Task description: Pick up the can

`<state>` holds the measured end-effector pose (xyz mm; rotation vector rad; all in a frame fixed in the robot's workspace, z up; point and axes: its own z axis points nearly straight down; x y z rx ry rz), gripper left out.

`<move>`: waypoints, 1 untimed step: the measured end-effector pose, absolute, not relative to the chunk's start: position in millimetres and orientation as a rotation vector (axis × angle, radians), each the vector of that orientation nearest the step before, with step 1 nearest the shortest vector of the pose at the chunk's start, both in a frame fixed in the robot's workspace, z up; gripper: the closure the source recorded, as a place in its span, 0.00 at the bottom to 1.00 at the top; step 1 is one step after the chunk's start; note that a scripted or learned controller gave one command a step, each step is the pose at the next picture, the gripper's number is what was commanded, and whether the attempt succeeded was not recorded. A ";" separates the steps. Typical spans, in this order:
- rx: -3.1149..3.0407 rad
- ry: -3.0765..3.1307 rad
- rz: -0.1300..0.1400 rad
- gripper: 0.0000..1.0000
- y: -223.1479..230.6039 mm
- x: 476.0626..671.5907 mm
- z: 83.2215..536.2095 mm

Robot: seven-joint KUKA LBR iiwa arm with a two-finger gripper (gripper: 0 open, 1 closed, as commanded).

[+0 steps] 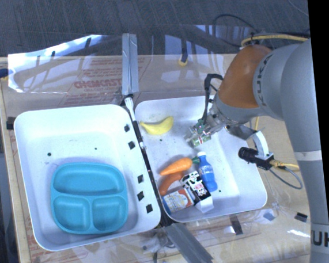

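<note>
The can (178, 200), with an orange and white label, lies on its side at the front left of the right bin (238, 176). It rests against a black and white carton (198, 191) and just below a carrot (175, 167). My gripper (201, 132) hangs low over the middle back of the right bin, well behind the can and to its right. Nothing shows in its grasp.
A banana (157, 125) lies at the right bin's back left. A blue bottle (206, 175) lies beside the carton. The left bin (32, 141) holds a blue divided tray (90, 197). A cable and black plug (253, 154) hang off the wrist at the right.
</note>
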<state>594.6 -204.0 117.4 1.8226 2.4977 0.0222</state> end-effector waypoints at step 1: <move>1.873 2.523 -0.001 1.00 -114.5 616.6 231.3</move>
